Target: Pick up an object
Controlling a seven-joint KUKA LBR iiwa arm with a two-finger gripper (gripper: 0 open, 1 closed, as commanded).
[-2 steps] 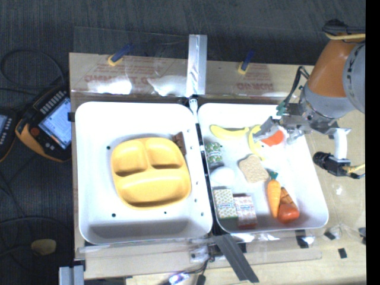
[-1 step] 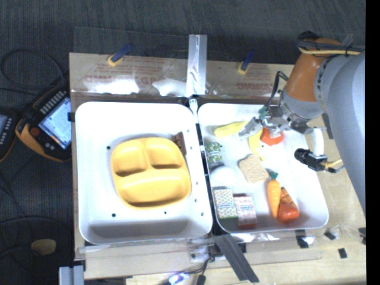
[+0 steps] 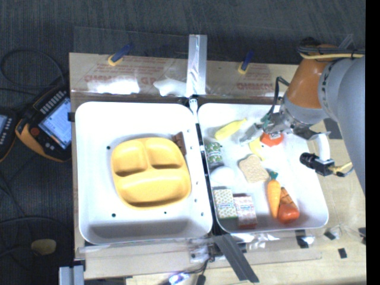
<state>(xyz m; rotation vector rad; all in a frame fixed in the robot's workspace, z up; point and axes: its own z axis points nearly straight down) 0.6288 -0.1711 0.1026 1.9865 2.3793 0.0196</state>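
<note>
My gripper (image 3: 268, 127) hangs low over the back of the right bin (image 3: 317, 189), reaching in from the right under the orange wrist band. Right under it lie a small red and white item (image 3: 273, 139) and a pale yellow piece (image 3: 256, 148). A yellow banana-like object (image 3: 230, 128) lies just to its left. Further forward are a bread slice (image 3: 253, 169), a carrot (image 3: 272, 196), a red-orange item (image 3: 288, 211), a green can (image 3: 213, 154), a white round object (image 3: 222, 174) and two small boxes (image 3: 234, 207). The gripper's tip is partly hidden among the items.
The left bin (image 3: 89, 177) holds a yellow divided tray (image 3: 151, 170), with a small brown item (image 3: 179, 141) at the tray's back right corner. A handheld controller (image 3: 50, 123) lies off the bench to the left. A black fitting (image 3: 317, 161) juts from the arm over the right bin's rim.
</note>
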